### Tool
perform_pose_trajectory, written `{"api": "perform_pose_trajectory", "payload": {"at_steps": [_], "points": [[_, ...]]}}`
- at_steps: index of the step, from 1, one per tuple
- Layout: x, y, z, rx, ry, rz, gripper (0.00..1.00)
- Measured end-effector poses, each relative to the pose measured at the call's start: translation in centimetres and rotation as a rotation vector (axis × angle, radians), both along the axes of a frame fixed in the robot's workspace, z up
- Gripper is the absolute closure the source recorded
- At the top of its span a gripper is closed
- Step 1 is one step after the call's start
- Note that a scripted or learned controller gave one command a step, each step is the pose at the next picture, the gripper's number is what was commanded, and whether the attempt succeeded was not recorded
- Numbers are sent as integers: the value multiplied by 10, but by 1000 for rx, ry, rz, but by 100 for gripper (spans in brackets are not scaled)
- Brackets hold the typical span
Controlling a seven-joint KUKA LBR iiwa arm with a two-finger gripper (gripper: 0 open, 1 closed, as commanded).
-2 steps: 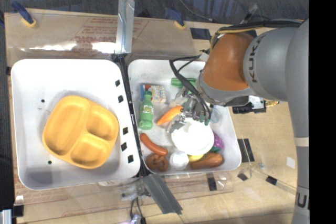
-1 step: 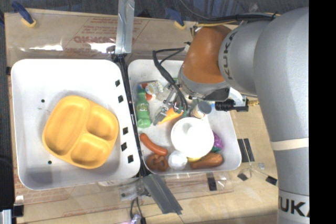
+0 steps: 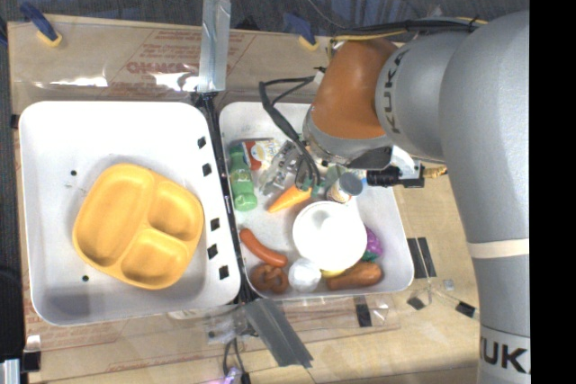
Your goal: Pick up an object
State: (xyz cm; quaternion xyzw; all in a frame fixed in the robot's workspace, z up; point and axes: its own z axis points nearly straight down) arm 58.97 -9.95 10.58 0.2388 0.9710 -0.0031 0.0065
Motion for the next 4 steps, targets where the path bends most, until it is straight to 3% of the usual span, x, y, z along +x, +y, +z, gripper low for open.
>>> {"api": "perform_pose_trajectory", "payload": {"at_steps": [1, 2, 3, 4], "points": [[0, -5, 2, -8, -2, -4, 0], [8, -28, -12, 5, 6, 201, 0], [10, -27, -1, 3, -2, 206, 100], [53, -42, 136, 1, 0, 363, 100]]}}
